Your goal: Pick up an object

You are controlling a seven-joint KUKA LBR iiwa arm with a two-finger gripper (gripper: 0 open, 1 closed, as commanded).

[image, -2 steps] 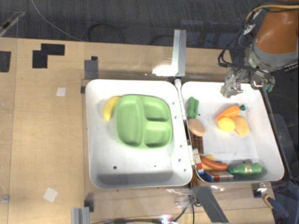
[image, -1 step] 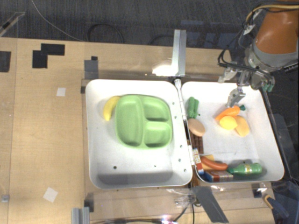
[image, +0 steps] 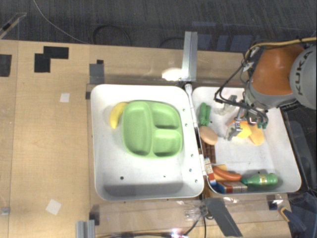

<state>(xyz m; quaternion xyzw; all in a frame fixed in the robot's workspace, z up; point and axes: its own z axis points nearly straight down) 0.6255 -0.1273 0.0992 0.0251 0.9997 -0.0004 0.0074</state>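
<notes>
Gripper point(image: 239, 128) is sitting low in the right bin point(image: 290, 155), directly over the yellow-orange piece point(image: 251, 134); looks like a cheese wedge or fruit slice, can't tell which. Piece is lying just below and right of the fingertips, touching or nearly so. Can't tell whether the pincer is released, clenched or grasping; wrist and cables are hiding that area.

Key relation: the yellow-orange piece is the closest candidate, partly under the tool, long axis running roughly left-right with a slight diagonal. No clear sign it is between the jaws, so I'm not calling it held.

Other stuff relative to the pincer:
- green toy vegetable point(image: 204, 114) to the left, near the bin divider, long axis vertical
- tan oval piece point(image: 208, 135) left and slightly lower
- red sausage point(image: 226, 173) and green bottle point(image: 259, 180) well below, along the near wall

Left bin point(image: 104, 172) is holding a green divided tray point(image: 151, 128) with a banana point(image: 116, 115) beside it, far left of the tool.

My read: grasp attempt in progress, outcome unconfirmed.
</notes>
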